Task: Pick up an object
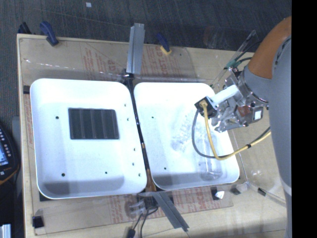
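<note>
A dark grey ribbed rectangular block (93,124) lies flat in the left bin (49,177), a little above its middle. In the right bin (163,177) a crumpled clear plastic piece (181,133) rests near the centre. A clear cup-like object (210,170) lies by the front right corner. My gripper (221,119) hangs over the right side of the right bin, above and to the right of the clear plastic piece and far from the grey block. Nothing can be made out in its grasp.
A yellow cable (212,145) loops down from the wrist over the right bin. A metal bar (135,48) runs up from between the bins, and blue clamps (49,35) grip the bench's far edge. The grey arm (280,118) takes up the right side.
</note>
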Available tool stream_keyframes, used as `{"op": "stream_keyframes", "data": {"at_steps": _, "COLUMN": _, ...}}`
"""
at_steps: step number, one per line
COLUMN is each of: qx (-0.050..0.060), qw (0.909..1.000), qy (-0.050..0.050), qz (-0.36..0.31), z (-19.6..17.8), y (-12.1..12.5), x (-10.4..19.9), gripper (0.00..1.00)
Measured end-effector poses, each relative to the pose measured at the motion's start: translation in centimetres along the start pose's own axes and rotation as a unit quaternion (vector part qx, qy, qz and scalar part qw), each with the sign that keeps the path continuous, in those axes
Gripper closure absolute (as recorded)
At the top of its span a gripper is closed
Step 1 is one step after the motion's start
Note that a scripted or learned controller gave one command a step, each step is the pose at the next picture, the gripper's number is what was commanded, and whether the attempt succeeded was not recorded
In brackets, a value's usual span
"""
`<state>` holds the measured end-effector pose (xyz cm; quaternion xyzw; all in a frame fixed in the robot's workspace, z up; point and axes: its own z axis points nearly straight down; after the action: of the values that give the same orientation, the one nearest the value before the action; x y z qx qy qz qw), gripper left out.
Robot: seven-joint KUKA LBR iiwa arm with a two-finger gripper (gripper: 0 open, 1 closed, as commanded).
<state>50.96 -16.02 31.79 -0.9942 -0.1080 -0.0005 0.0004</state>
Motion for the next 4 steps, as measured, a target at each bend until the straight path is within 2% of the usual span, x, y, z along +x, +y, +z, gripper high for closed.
{"op": "stream_keyframes", "data": {"at_steps": 1, "qx": 0.002, "qw": 0.9931, "qy": -0.002, "qz": -0.117, "z": 0.1, "y": -2.6, "x": -1.9, "gripper": 1.00}}
{"op": "stream_keyframes", "data": {"at_steps": 2, "qx": 0.001, "qw": 0.9942, "qy": -0.001, "qz": -0.108, "z": 0.1, "y": -2.4, "x": 0.3, "gripper": 1.00}}
{"op": "stream_keyframes", "data": {"at_steps": 3, "qx": 0.002, "qw": 0.9962, "qy": -0.003, "qz": -0.087, "z": 6.3, "y": -1.8, "x": 2.6, "gripper": 1.00}}
{"op": "stream_keyframes", "data": {"at_steps": 4, "qx": 0.002, "qw": 0.9962, "qy": -0.003, "qz": -0.087, "z": 6.3, "y": -1.8, "x": 2.6, "gripper": 0.00}}
